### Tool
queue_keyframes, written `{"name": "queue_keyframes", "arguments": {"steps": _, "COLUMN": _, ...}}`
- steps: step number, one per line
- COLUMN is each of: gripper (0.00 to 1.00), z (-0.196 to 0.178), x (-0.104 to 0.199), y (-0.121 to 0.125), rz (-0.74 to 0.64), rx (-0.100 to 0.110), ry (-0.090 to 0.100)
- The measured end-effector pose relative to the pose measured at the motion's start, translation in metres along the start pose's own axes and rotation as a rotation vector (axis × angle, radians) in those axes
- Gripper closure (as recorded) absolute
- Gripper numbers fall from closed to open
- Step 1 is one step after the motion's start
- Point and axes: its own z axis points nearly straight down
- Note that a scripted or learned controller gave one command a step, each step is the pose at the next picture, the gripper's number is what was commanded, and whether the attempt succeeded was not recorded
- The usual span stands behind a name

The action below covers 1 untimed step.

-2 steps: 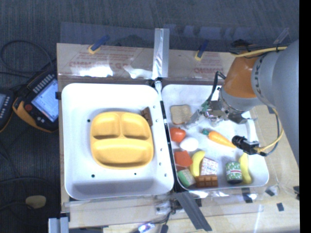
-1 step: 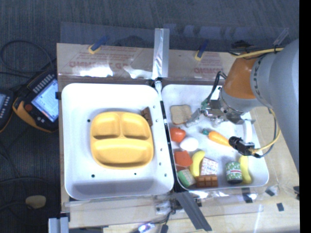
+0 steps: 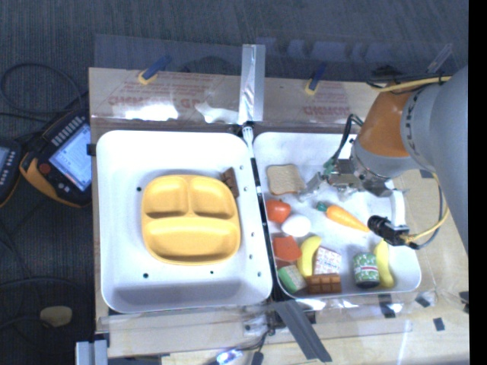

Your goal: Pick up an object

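The jaws (image 3: 332, 175) are hanging low over the upper middle of the right bin (image 3: 407, 280), at the end of the grey arm (image 3: 445, 139) reaching in from the right with its orange band (image 3: 383, 128) just above the wrist. Whether the jaws are apart or together I cannot tell; the metal parts are blurring against the white floor, and nothing is showing between them.

Just left of the jaws a slice of toast (image 3: 285, 179) is lying flat near the bin's upper left corner. Below the jaws a carrot (image 3: 342, 217) is lying at a slant, its green tip pointing up and left. Along the left wall a tomato (image 3: 277, 210) is sitting above a white egg (image 3: 297, 226), with a red block (image 3: 287, 247) beneath them and a green piece (image 3: 291, 278) at the bottom corner. A banana (image 3: 309, 254) is curving beside a cracker-like square (image 3: 328, 260), and a brown chocolate bar (image 3: 323, 284) is lying below that. Further right a green can (image 3: 366, 268) is standing upright, touching a second banana (image 3: 385, 265).

In the left bin (image 3: 114, 280) a yellow divided tray (image 3: 191, 218) is resting in the middle, with a small brown piece (image 3: 230, 179) at its upper right corner.

Both bins are sitting side by side on the desk (image 3: 106, 82). Off the desk to the left, a handheld pendant (image 3: 65, 162) with a lit screen is lying on the dark floor.
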Motion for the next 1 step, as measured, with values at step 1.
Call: {"name": "queue_keyframes", "arguments": {"steps": 1, "gripper": 0.0, "z": -0.0009, "x": -0.0282, "y": -0.0523, "rz": 0.13, "rx": -0.002, "ry": -0.002}}
